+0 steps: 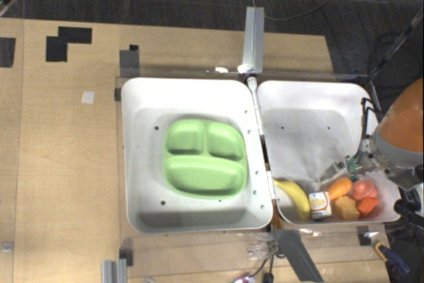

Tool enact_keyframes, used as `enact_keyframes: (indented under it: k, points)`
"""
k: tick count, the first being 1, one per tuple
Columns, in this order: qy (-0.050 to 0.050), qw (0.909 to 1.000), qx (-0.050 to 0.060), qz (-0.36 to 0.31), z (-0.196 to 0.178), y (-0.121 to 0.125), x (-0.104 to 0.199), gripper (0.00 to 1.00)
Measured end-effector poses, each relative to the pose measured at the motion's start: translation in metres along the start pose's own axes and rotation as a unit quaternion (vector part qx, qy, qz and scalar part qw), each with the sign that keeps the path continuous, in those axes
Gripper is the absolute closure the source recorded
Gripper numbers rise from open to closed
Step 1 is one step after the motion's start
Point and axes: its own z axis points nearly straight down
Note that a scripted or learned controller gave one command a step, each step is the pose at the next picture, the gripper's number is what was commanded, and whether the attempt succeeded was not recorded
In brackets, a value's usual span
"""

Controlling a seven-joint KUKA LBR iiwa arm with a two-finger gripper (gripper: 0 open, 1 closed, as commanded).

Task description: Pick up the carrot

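The carrot (340, 188), short and orange, lies tilted at the front of the right bin (298, 109), among other toy foods. My gripper (344, 169) reaches in from the right and hangs just behind and above the carrot, close to it. I see nothing lifted off the bin floor. The arm's orange band (405, 117) sits over the bin's right edge.
A yellow banana (295, 196) and a small labelled can (320, 205) lie left of the carrot. A red round fruit (365, 189) and orange pieces (346, 209) crowd the front right corner. The left bin (142, 142) holds a green divided plate (202, 157).
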Motion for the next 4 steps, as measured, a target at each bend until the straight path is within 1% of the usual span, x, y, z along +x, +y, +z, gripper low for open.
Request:
enact_keyframes:
  k: [1, 2, 3, 4]
  points:
    - [-0.002, 0.9957, 0.003, 0.092, 0.012, 0.002, 0.018, 0.0]
    - [-0.002, 0.9965, 0.0, -0.084, 0.011, 0.004, 0.016, 0.0]
    - [0.002, 0.998, 0.006, -0.063, -0.061, 0.01, 0.025, 0.0]
    - [0.001, 0.9911, 0.003, -0.133, 0.012, -0.001, 0.005, 0.0]
